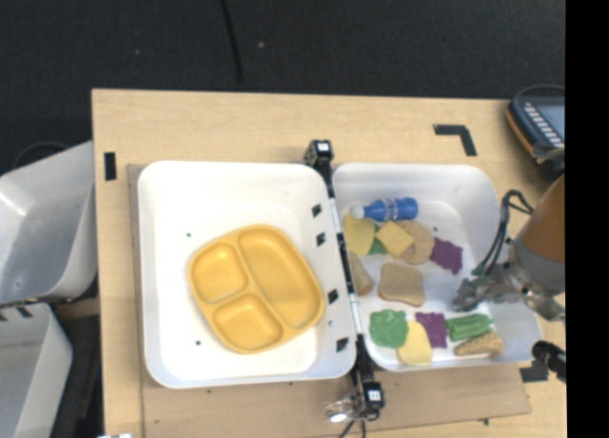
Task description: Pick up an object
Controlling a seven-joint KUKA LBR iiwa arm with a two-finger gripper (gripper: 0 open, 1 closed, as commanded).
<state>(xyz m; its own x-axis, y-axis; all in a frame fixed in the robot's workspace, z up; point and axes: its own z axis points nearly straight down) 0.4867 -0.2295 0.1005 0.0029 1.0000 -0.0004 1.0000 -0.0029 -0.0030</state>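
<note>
Right bin (433, 177), on the table (238, 122): heap of small toy food. Blue bottle (391, 209) lying flat near the far wall; yellow pieces (360, 234) below it; tan slice of bread (402, 283) mid-bin; purple lump (445, 254) to its right; round green piece (388, 328) at the near side; green pod-shaped piece (469, 326) on the right. Gripper (469, 296) low at the bin's right side, just above the green pod; jaws' state cannot be made out. Left bin (162, 265): yellow three-section tray (255, 287).
</note>
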